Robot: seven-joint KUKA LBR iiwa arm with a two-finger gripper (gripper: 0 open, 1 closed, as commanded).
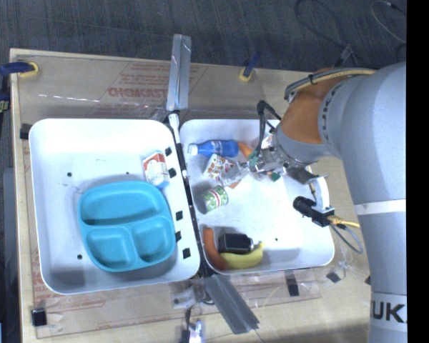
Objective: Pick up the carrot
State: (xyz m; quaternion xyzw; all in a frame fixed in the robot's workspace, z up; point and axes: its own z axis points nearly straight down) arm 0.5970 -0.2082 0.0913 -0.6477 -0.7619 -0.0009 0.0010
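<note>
The carrot (209, 242) is an orange stick lying along the left wall of the right bin (300, 227), near its front corner. It touches a black block (235, 242) and a banana (244, 258). My gripper (260, 165) hangs low in the back half of that bin, well away from the carrot. It sits just right of a patterned carton (217, 167). The grey wrist and its orange band (304, 116) cover the bin's back right corner.
A blue bottle (216, 148) lies by the right bin's back wall, with a small orange piece (247, 149) at its end. A green can (213, 199) lies mid-left. The left bin (57, 148) holds a blue divided tray (126, 225) and a small red-and-white carton (154, 168).
</note>
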